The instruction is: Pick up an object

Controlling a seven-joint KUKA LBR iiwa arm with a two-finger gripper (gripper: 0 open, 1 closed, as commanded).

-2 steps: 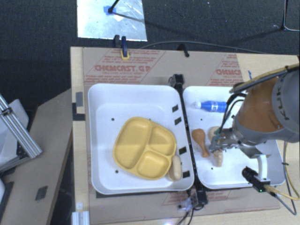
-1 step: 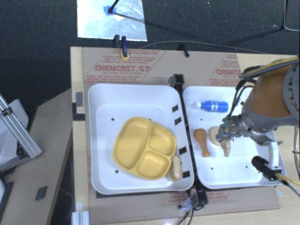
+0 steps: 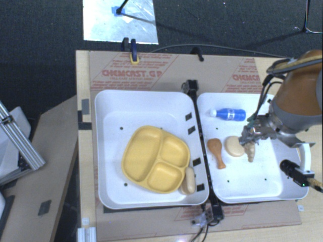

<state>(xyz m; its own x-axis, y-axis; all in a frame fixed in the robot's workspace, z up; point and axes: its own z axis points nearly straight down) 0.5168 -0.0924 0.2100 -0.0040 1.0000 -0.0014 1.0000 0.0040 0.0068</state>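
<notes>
In the right bin (image 3: 252, 188) lie a blue bottle (image 3: 229, 114) with a white cap near the far wall, a tan drumstick-shaped toy (image 3: 217, 152) and a round beige piece (image 3: 233, 146) in the middle. My gripper (image 3: 250, 152) hangs low over the bin, right beside the beige piece on its right side and touching or nearly touching it. Nothing visibly sits in the gripper. The grey arm with its orange band (image 3: 303, 87) comes in from the right.
The left bin (image 3: 113, 185) holds a yellow divided plate (image 3: 156, 159) and a pale bread-like piece (image 3: 189, 180) at the plate's near right corner. A black divider strip (image 3: 201, 140) runs between the bins. A foil sheet (image 3: 119, 14) lies beyond the bench.
</notes>
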